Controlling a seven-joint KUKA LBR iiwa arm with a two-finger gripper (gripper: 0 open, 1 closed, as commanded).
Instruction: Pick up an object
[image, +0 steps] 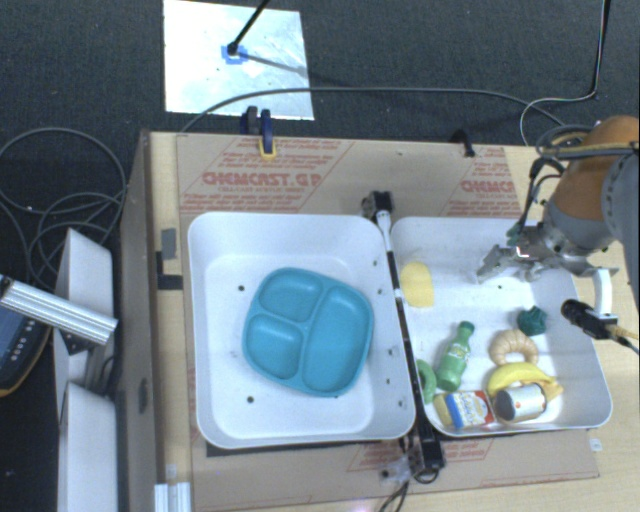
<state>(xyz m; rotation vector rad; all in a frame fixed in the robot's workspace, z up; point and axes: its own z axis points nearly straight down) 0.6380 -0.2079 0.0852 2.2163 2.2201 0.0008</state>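
My gripper hovers over the upper part of the right bin, its fingers spread open with nothing between them. Below it lie a small dark green object, a tan ring-shaped pastry, a yellow banana and a jar on its side. A green bottle lies near the bin's middle. A pale yellow object rests at the bin's left wall, left of the gripper. A green piece sits by the divider.
The left bin holds a blue divided plate. A black clamp sits at the top of the seam between the bins. Cables run over the floor behind the bench.
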